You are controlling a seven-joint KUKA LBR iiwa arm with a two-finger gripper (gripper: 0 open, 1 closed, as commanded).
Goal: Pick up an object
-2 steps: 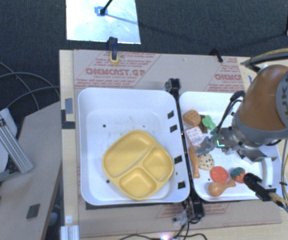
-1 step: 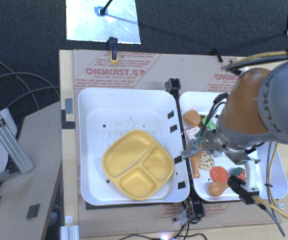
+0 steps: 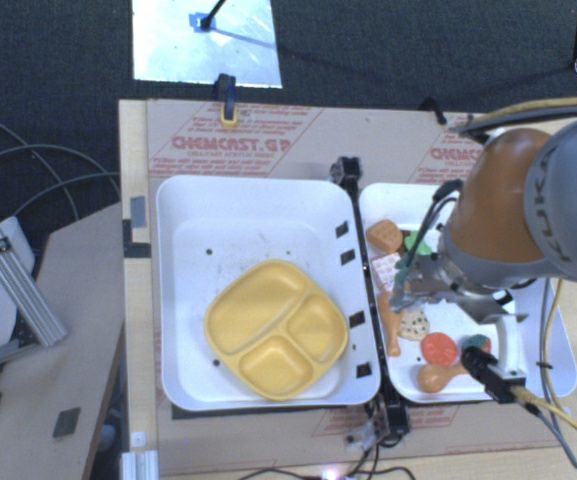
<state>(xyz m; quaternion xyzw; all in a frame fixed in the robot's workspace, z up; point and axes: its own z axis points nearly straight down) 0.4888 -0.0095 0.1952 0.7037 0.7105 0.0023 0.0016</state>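
The right bin (image 3: 566,360) holds several toy foods: an orange-brown lump (image 3: 384,236) at the far left, a red tomato (image 3: 440,349), a tan pear-like piece (image 3: 436,376), a speckled cookie (image 3: 413,324), an orange carrot stick (image 3: 389,328) and a bit of green (image 3: 425,247). My gripper (image 3: 405,294) hangs low over the left part of this bin, just above the cookie and carrot. The arm's body hides its fingers.
The left bin (image 3: 188,228) carries a yellow three-compartment tray (image 3: 276,328). A black divider (image 3: 361,268) with clips runs between the bins. The big grey and orange arm (image 3: 513,208) covers the right bin's far half.
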